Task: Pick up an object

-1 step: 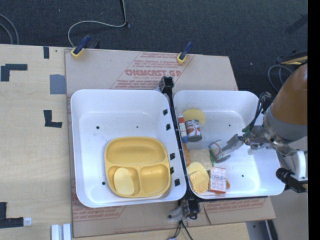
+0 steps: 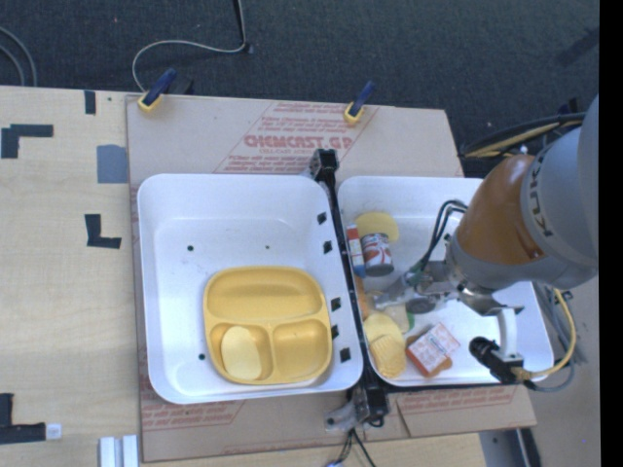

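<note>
While the grey arm w/ orange band hung low in the right white bin [image 2: 506, 188], its two-finger gripper [image 2: 417, 290] sat amid clutter; finger state: can't tell. Nearest: small red-white can [image 2: 374, 252], yellow lid [image 2: 376, 227], orange-red packet [image 2: 433, 348]. Risk imo: nudging the can, closing on nothing.

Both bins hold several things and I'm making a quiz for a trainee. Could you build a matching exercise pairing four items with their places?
Things:
1. yellow divided tray
2. small can
3. orange packet
4. clamps

Places:
A. right bin, near its front wall
B. cardboard's far edge
C. left bin
D. right bin, close to the divider

Pairs: 1-C, 2-D, 3-A, 4-B
</note>
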`<state>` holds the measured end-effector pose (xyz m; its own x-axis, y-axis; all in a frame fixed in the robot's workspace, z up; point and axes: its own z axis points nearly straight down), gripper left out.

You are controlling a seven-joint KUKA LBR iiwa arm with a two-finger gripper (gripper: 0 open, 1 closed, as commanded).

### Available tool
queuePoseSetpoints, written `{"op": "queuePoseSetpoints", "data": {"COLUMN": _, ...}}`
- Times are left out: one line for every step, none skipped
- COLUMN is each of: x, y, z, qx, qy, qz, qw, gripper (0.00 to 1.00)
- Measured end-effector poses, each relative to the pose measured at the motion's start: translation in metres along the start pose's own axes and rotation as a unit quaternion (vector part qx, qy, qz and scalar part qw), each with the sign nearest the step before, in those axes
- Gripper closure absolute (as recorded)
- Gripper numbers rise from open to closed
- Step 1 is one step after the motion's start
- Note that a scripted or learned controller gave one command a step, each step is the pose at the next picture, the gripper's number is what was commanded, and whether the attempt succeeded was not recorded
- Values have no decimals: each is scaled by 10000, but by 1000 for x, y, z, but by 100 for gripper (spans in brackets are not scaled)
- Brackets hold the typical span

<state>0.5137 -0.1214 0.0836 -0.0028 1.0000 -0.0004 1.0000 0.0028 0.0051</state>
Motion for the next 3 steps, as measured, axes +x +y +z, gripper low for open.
{"op": "queuePoseSetpoints", "data": {"x": 16, "y": 72, "z": -5, "qx": -25, "qy": -3, "qz": -10, "qw": 10000, "gripper": 0}}
{"op": "queuePoseSetpoints", "data": {"x": 24, "y": 126, "z": -2, "qx": 12, "qy": -6, "qz": 0, "qw": 10000, "gripper": 0}}
{"op": "queuePoseSetpoints", "data": {"x": 24, "y": 125, "z": -12, "qx": -1, "qy": -8, "qz": 0, "qw": 10000, "gripper": 100}}
